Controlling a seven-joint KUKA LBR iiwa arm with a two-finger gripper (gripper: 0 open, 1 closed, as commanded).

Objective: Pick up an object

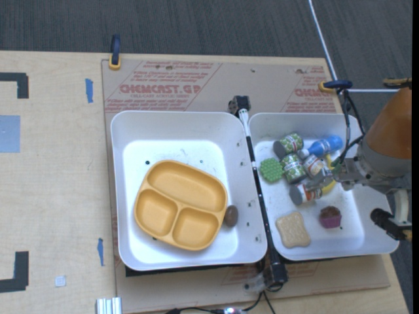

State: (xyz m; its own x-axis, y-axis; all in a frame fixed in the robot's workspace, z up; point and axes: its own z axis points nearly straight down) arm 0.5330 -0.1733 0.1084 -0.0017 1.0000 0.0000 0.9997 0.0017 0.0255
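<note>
The right bin [376, 241] holds a cluster of small items: a green can [291, 142], a blue bottle [325, 146], a green round piece [270, 169], a second can [292, 169] and a small tin [304, 193]. A slice of toast [292, 229] and a maroon cupcake [330, 216] lie nearer the front. My gripper [337, 176] reaches in from the right and sits low at the right side of the cluster, against a small bottle [315, 166]. Nothing is visibly lifted.
The left bin [131, 136] holds a yellow divided plate [181, 205] with a small brown object [230, 216] at its right edge. A black clamp [240, 104] sits at the back between the bins. A white cable [321, 25] runs up and away behind the arm.
</note>
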